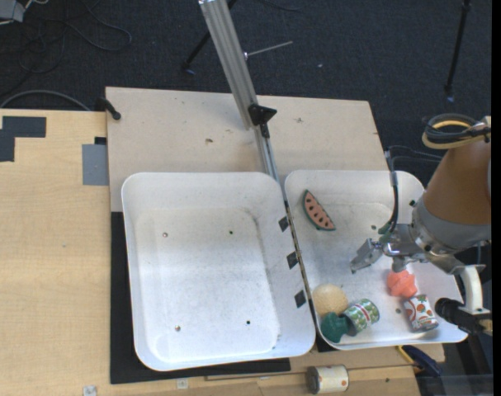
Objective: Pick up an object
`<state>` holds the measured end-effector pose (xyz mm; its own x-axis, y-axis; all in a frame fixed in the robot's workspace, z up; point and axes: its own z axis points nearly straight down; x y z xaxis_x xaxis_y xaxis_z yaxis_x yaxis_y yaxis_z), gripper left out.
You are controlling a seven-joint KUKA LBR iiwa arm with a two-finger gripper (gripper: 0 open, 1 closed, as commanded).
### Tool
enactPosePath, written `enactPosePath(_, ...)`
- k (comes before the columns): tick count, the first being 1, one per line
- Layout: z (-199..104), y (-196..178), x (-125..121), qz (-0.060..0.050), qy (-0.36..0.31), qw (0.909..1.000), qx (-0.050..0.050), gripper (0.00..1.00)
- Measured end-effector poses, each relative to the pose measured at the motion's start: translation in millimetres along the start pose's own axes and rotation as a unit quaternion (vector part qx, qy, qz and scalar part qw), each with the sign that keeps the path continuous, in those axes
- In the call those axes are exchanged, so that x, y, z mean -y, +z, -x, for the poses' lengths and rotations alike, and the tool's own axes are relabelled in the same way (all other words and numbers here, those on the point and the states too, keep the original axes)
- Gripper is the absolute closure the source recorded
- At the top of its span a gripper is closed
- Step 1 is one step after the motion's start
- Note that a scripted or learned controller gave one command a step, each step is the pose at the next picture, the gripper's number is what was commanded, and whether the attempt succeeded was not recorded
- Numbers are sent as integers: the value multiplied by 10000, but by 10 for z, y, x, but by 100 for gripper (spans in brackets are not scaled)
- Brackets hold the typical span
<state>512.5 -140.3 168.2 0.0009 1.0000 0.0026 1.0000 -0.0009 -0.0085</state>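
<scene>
Approach step: end effector hangs in the right bin, fingers apparently spread, gripping nothing. Next, drop onto the orange-red toy (nearest) and close.

The arm runs off the right side, so most of it is cut off. Its jaws are too small and dark to tell if they are open or closed. The arm covers the right wall of the right bin. The green thing at the near edge is partly hidden behind the striped roll. The small can below the bins is blurry.
</scene>
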Motion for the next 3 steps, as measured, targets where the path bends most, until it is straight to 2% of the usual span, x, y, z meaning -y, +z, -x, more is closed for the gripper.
enactPosePath(1, 48, 485, 82, -3, -1, 10000, -1, 0)
enactPosePath(2, 66, 361, 72, 20, 31, 10000, 4, 100)
enactPosePath(3, 159, -225, 93, 57, 31, 10000, 17, 100)
